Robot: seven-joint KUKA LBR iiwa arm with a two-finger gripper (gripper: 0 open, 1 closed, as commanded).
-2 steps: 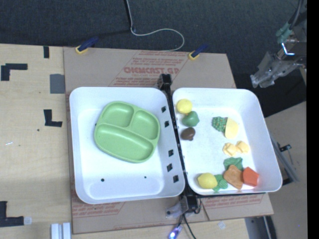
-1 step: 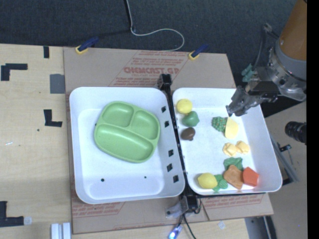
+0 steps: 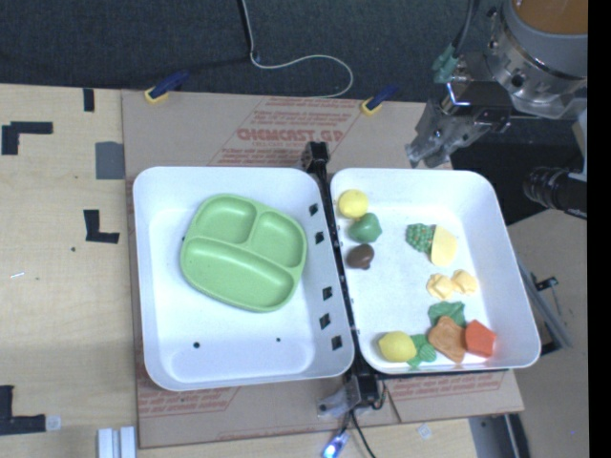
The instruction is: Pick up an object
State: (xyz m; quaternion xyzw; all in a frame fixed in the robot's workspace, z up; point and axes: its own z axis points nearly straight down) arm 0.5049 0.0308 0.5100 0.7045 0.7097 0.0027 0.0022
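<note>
The two-finger metal gripper (image 3: 431, 151) hangs at the upper right of the frame, above the far rim of the right white bin (image 3: 496, 218); it grasps nothing, and I cannot tell its opening. Small toy foods lie below it, the yellow round one (image 3: 352, 202) nearest. The green divided plate (image 3: 244, 252) sits in the left white bin (image 3: 158, 256).

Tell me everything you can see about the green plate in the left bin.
The green plate is a light green divided tray with rounded corners, apparently smooth plastic. Raised ridges split it into three compartments: one long one along its lower left and two smaller ones toward its upper right. It lies flat, right side up, turned at a slant to the bin's walls, in the upper middle of the left bin. Nothing sits in it, and it touches only the bin floor.
</note>
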